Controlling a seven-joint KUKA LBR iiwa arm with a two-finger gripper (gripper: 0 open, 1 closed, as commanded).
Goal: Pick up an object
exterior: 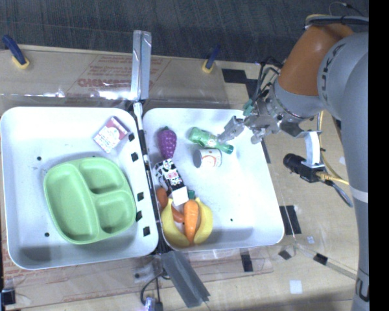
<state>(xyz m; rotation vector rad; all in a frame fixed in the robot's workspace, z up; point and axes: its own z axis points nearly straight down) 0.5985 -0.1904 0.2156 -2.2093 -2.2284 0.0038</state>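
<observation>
In the right bin [253,199] a green bottle [207,139] lies on its side near the back. A small white cup [209,159] rests just in front of it. A purple grape bunch [166,141], a black-and-white carton [168,173], a carrot [191,218] and a yellow banana [204,229] line the bin's left side. My gripper [244,132] hangs at the bin's back right, just right of the bottle's end. It is open, with nothing between the fingers.
The left bin [19,173] holds a green divided plate [91,199] and a small red-and-white box [111,135]. A metal divider strip [141,63] stands behind the seam between the bins. Bare white floor shows in the right bin's right half.
</observation>
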